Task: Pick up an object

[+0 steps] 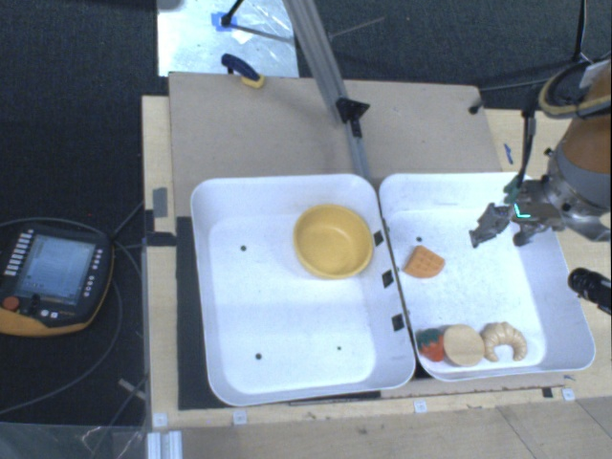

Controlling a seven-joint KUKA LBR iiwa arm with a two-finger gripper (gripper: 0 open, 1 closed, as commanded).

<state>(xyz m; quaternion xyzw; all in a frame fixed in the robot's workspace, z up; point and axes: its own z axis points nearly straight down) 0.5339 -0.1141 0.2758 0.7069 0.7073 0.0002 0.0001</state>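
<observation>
My gripper (499, 228) hangs over the upper right part of the right bin (545, 285), fingers spread open with nothing between them. An orange wedge-shaped piece (425, 262) lies to its lower left, near the bin's left wall. Along the bin's front edge sit a red and green item (433, 344), a tan round disc (464, 345) and a croissant (505, 340). A yellow bowl (333, 240) rests in the upper right of the left bin (249, 352).
A teach pendant (50, 275) lies on the floor at the far left. A slanted metal pole (325, 60) crosses the cardboard sheet behind the bins. Cables run at the upper right.
</observation>
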